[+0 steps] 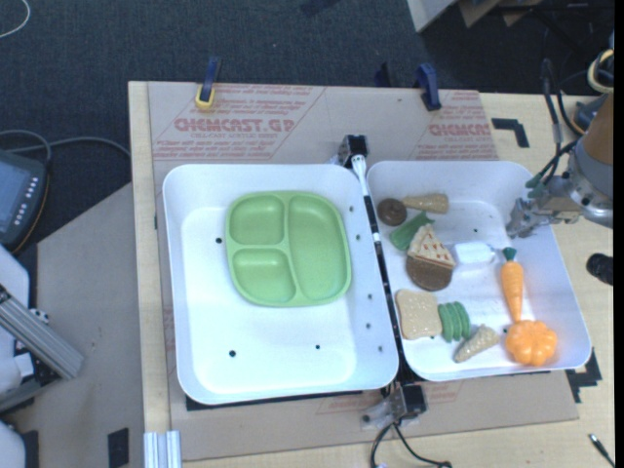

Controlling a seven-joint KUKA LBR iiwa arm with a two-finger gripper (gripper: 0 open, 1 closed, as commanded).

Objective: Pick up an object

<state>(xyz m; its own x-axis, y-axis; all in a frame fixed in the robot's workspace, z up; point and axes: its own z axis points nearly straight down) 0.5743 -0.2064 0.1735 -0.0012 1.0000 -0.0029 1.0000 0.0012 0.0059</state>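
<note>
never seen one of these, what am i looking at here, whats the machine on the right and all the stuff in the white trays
This is a single photo from a camera fixed above a workbench, looking down at a slant. The grey machine at the right edge is a robot arm; its gripper, a two-finger claw, hangs over the upper right part of the right bin. Nothing shows between its fingers, so it holds nothing.

The left bin holds a green divided plate. The right bin holds toy food: a carrot, an orange pumpkin, a toast slice, a cake wedge, a green ridged piece and a few more. The robot's job is to pick up one of them.
</note>
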